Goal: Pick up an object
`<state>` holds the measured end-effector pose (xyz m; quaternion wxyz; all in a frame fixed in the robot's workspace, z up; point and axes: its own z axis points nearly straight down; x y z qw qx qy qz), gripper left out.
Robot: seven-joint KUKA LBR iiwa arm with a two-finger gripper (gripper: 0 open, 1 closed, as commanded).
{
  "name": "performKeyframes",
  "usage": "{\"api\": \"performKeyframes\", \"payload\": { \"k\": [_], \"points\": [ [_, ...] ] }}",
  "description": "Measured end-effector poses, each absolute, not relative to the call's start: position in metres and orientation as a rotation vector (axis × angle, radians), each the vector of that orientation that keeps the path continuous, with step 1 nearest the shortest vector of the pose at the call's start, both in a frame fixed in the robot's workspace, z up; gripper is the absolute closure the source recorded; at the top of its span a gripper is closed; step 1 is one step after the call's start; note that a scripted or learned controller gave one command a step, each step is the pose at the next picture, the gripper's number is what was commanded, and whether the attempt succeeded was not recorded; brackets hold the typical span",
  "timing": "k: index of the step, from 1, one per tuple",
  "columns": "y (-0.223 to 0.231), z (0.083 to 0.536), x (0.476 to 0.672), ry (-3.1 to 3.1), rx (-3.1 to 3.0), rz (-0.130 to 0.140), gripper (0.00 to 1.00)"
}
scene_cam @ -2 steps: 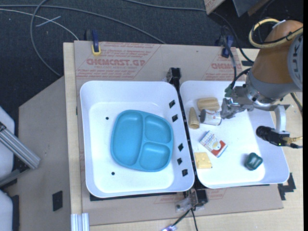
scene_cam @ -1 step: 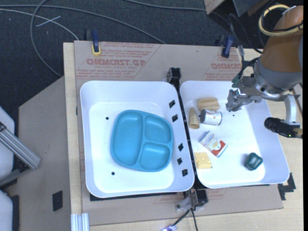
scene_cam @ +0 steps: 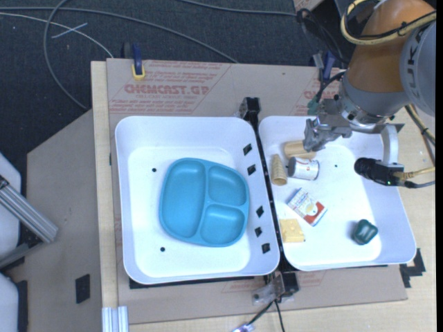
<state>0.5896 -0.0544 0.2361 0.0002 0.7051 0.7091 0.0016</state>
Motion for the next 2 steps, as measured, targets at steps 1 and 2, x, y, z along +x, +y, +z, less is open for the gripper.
{"api": "performKeyframes", "payload": {
  "k": [1,2],
  "points": [
    [-0.01,0.231,0.607,2.227,2.217,0.003,1.0],
    [0.053,0.224,0.617,2.23,2.215,0.004,1.0]
  ]
}}
